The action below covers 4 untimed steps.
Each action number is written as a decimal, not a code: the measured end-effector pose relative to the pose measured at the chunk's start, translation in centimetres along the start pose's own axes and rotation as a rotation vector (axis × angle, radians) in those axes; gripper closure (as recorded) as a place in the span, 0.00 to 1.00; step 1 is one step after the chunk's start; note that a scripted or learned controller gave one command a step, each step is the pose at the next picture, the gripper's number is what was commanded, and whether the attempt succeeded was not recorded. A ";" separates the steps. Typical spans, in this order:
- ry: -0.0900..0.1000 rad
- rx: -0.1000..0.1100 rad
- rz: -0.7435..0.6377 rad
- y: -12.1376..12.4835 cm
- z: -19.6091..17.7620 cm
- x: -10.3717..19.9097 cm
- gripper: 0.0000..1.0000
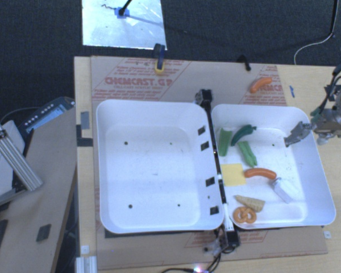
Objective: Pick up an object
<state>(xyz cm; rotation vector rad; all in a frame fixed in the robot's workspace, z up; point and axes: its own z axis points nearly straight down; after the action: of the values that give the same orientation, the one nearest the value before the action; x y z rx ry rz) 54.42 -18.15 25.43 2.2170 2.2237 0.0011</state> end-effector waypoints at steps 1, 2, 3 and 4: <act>0.003 0.007 -0.001 1.0 17.8 1.7 0.00; 0.003 0.003 0.001 -3.3 17.0 5.5 0.00; 0.000 -0.002 0.002 -3.1 15.9 5.3 1.00; 0.002 -0.008 -0.008 -2.4 6.5 12.2 1.00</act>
<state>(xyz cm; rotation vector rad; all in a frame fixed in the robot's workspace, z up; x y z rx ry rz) 51.97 -5.94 18.95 2.2050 2.2295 0.0115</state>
